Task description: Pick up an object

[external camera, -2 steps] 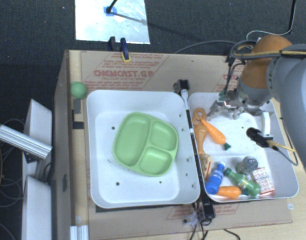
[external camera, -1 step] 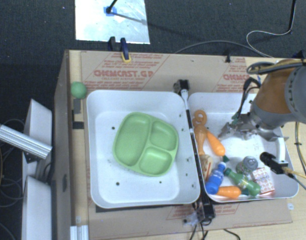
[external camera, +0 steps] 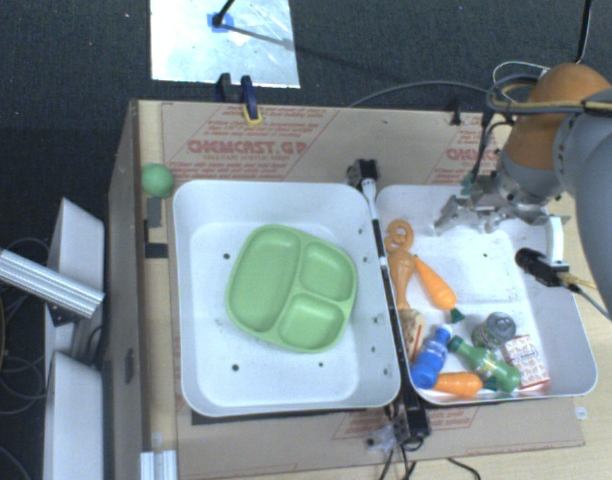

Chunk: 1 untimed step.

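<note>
My gripper (external camera: 475, 215) hangs over the back part of the right bin (external camera: 576, 343), its metal fingers spread open with nothing between them. Below and left of it lie an orange carrot (external camera: 435, 283) and an orange looped toy (external camera: 399, 236). At the bin's front sit a blue bottle (external camera: 431, 356), a green bottle (external camera: 486, 364), a second carrot (external camera: 457, 384), a silver can (external camera: 499, 327) and a red-and-white packet (external camera: 526, 359). A brownish piece (external camera: 411, 328) rests against the bin's left wall.
The left bin (external camera: 196, 268) holds a green divided plate (external camera: 291, 287). A green ball (external camera: 157, 179) sits on the bench beyond that bin's back left corner. A black divider rail (external camera: 383, 268) runs between the bins.
</note>
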Motion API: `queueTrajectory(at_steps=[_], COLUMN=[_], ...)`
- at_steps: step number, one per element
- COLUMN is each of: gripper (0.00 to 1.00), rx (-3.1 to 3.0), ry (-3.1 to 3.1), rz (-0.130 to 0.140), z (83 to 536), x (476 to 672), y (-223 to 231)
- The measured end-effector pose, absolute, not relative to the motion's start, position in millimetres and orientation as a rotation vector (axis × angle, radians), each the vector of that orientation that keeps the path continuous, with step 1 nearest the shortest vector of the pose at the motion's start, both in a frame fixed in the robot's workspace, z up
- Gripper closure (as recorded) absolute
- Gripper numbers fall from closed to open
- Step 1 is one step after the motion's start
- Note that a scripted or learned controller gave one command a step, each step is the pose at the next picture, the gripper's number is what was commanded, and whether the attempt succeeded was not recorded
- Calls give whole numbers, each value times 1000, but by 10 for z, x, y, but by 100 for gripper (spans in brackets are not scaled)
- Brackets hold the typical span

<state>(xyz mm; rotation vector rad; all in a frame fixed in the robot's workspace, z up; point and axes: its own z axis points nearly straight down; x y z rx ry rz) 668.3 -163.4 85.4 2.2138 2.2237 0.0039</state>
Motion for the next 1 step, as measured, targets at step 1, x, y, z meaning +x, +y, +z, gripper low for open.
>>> queueTrajectory(at_steps=[1], gripper=[0], rx=[2221], ry=[2222], rz=[-1], z=[841], x=[5726], y=[-1578])
